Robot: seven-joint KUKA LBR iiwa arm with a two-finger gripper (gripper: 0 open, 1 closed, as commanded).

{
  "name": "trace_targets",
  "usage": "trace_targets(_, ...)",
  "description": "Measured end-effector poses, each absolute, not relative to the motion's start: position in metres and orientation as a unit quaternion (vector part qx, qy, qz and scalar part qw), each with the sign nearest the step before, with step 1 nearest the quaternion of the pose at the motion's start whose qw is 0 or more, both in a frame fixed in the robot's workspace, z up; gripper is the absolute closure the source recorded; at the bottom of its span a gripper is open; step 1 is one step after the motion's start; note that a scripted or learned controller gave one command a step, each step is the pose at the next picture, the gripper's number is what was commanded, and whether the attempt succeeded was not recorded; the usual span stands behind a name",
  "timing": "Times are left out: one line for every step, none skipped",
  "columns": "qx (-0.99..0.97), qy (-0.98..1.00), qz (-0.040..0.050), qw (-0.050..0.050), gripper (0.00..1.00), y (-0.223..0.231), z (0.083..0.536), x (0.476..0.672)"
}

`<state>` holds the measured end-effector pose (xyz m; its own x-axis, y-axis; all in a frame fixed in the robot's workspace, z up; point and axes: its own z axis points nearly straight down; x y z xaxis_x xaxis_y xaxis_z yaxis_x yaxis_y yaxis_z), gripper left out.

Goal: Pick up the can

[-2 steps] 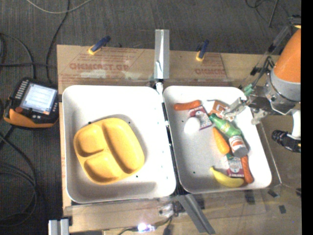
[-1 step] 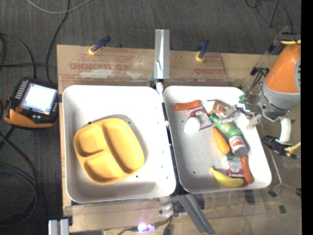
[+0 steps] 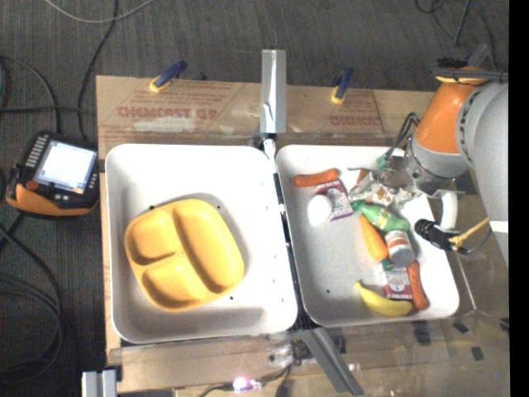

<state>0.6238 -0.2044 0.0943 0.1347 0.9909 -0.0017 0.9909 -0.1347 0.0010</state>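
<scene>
Can (image 3: 399,247) lay among clutter in right bin (image 3: 331,304); hand (image 3: 382,182) hovered nearby w/ grip state unclear, prob. lining up.

A robotics lab, by the look of it: a bench (image 3: 240,106) topped with cardboard held by blue-and-yellow clamps (image 3: 168,76), bearing two white bins (image 3: 124,172). A teach pendant (image 3: 56,174) lies on the dark carpet at left among loose cables (image 3: 91,23). The grey arm (image 3: 483,131) with its orange band reaches in from the right.
</scene>
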Motion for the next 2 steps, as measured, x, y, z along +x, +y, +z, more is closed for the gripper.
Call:
trace_targets(0.729,0.684,-0.0092,-0.018,0.00,-0.2180,0.0977,0.6580)
trace_targets(0.727,0.686,-0.0151,-0.022,1.00,-0.2173,0.1062,0.6560)
